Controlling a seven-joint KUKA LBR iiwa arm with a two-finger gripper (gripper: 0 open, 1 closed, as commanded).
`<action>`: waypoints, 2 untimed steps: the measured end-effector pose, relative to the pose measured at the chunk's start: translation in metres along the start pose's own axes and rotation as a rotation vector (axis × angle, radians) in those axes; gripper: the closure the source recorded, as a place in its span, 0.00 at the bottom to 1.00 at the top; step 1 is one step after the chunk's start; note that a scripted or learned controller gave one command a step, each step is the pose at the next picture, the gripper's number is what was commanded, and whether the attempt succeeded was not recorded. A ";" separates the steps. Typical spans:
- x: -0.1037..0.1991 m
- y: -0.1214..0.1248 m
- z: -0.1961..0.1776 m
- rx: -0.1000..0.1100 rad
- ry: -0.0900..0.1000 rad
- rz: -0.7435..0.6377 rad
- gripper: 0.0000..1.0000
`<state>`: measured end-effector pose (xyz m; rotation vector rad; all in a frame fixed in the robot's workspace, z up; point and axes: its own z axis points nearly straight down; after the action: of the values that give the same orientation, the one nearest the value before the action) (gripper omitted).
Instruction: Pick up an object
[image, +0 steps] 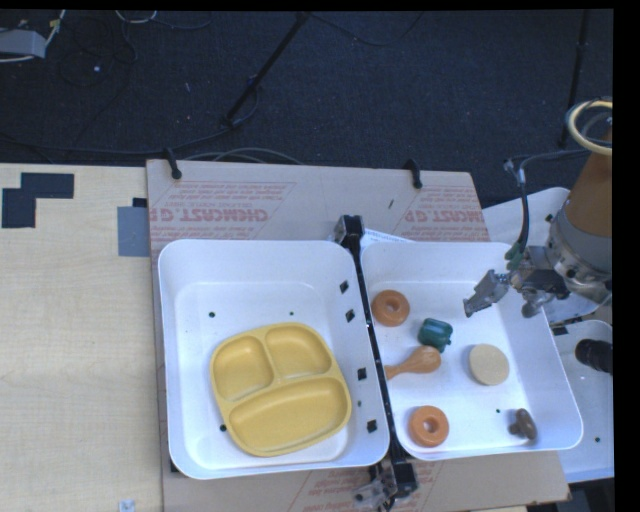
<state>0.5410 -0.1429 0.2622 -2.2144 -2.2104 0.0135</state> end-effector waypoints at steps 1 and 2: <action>0.000 0.002 -0.006 -0.011 -0.002 -0.002 0.00; -0.002 0.003 0.058 -0.007 -0.001 -0.002 0.00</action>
<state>0.5430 -0.1448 0.2044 -2.2162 -2.2158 0.0070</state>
